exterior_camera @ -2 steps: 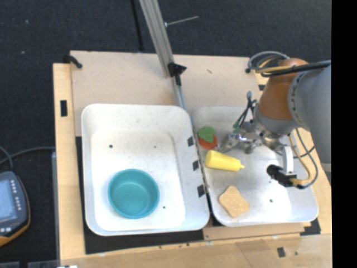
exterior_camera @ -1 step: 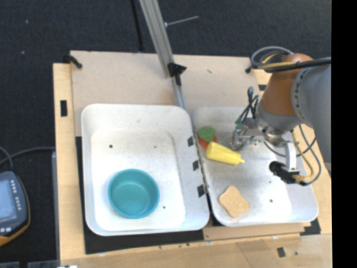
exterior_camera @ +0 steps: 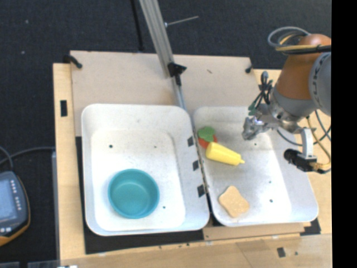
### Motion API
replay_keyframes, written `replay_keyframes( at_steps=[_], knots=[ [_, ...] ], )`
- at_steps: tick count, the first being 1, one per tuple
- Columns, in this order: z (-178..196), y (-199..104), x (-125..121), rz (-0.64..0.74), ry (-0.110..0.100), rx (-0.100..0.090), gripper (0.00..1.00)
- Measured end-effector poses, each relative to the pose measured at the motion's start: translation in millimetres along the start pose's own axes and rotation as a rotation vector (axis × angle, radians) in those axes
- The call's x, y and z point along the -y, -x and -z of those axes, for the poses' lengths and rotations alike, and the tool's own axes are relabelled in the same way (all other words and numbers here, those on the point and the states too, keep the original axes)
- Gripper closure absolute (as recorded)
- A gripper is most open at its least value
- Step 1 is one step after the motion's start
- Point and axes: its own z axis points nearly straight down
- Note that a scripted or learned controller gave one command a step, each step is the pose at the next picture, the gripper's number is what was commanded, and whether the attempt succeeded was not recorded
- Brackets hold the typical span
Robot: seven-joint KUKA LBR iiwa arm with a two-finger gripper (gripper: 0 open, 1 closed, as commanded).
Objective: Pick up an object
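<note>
Lying near gripper (exterior_camera: 252, 128) (to its left): yellow bottle (exterior_camera: 224, 154)

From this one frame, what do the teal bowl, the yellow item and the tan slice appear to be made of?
Teal bowl: likely moulded plastic, with an even colour and a soft sheen. Yellow item: probably smooth plastic or rubber toy food, uniformly bright. Tan slice: shaped like bread, matte and speckled, maybe foam or plastic; too small to tell.

The two bins (exterior_camera: 139, 116) are white with tiny dark dots. The bowl (exterior_camera: 133, 193) is blue-green. The bottle (exterior_camera: 224, 154) is yellow. The small ball (exterior_camera: 206, 133) is green on top and red below. The bread slice (exterior_camera: 234, 201) is tan. The desk (exterior_camera: 128, 74) is light brown.
</note>
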Motion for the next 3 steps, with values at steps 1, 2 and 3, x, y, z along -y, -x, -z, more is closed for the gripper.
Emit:
replay_keyframes(
  at_steps=[1,2,3],
  knots=[
    [54.6,1.8,-1.9,0.006,0.0,0.0,1.0],
    [47.7,-43.8,10.7,0.009,-0.007,-0.002,1.0],
    [62.4,-95.0,23.4,0.012,-0.006,-0.005,1.0]
  ],
)
